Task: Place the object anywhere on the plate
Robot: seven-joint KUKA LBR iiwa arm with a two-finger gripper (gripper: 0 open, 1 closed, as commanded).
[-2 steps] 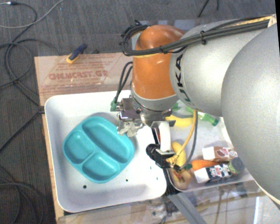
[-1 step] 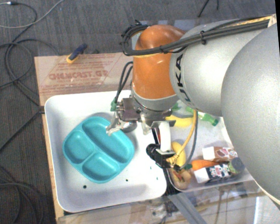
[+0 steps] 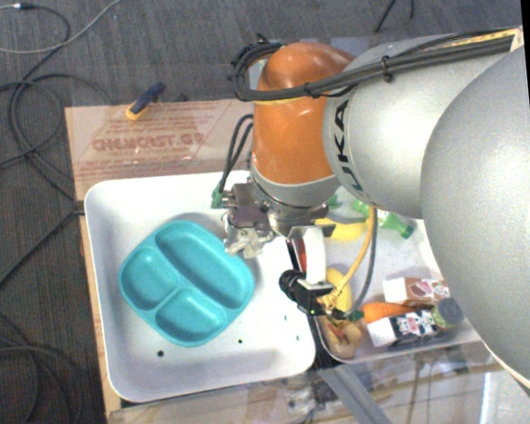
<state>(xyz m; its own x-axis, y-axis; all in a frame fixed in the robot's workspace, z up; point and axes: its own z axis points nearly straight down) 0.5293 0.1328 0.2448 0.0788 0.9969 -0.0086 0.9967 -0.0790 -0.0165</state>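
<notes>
A teal plate [image 3: 188,281] with three compartments lies tilted in the left white bin [image 3: 121,360]. The gripper [image 3: 245,231] hangs below the arm's orange band, right at the plate's upper right rim, near the wall between the two bins. The wrist and cables hide most of it, and I see no object in it. In the right bin lie a yellow banana [image 3: 343,281], an orange carrot [image 3: 388,311], a green item [image 3: 389,224], a small printed box [image 3: 418,289] and a dark bottle [image 3: 423,323].
The large grey arm covers the right bin's upper and right parts. A cardboard sheet [image 3: 146,143] lies behind the left bin with a small blue and yellow tool [image 3: 145,99] at its edge. Cables run over the floor on the left.
</notes>
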